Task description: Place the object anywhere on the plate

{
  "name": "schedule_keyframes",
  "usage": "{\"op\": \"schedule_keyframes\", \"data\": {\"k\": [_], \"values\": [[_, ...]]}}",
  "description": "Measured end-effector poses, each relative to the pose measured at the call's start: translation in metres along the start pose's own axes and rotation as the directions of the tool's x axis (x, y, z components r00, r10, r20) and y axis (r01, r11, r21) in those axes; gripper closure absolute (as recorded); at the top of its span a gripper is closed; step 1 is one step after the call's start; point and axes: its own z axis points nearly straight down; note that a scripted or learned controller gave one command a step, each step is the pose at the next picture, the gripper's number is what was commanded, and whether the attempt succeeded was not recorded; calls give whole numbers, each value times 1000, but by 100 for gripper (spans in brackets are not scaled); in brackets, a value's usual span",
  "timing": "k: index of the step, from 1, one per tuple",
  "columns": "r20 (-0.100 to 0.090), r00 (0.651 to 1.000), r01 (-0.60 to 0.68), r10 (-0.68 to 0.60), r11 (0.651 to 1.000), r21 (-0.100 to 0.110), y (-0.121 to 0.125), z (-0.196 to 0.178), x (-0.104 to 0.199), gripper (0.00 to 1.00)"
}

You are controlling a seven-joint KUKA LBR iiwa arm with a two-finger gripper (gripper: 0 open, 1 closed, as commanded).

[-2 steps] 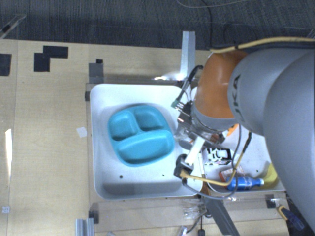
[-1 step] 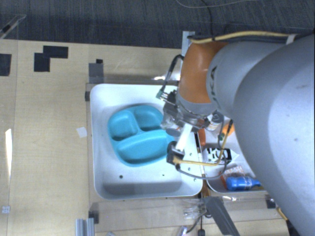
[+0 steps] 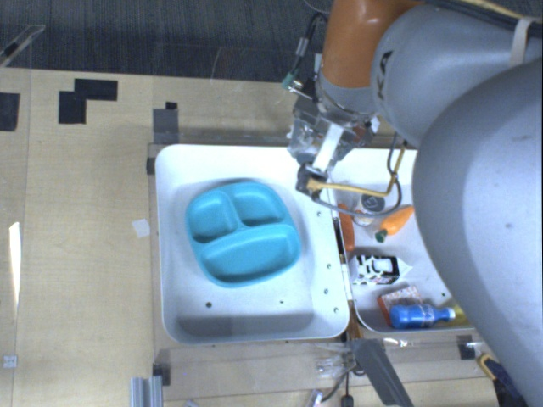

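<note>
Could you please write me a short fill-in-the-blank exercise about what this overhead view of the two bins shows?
1. The blue plate has ____ compartments.
2. The plate lies in the ____ bin of the two.
3. The blue bottle lies in the same bin as the ____ carrot.
4. The gripper hangs above the rim between the two ____.

Missing words: three; left; orange; bins
</note>
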Motion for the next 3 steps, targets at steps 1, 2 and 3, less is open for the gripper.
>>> {"op": "schedule_keyframes", "data": {"k": [1,2,3], "values": [[2,993,116,-116,993,5,-75,72,-71,100],[0,945,327,-327,945,1,-28,25,-21,100],[-1,809,588,-588,809,3,-39,77,27,100]]}}
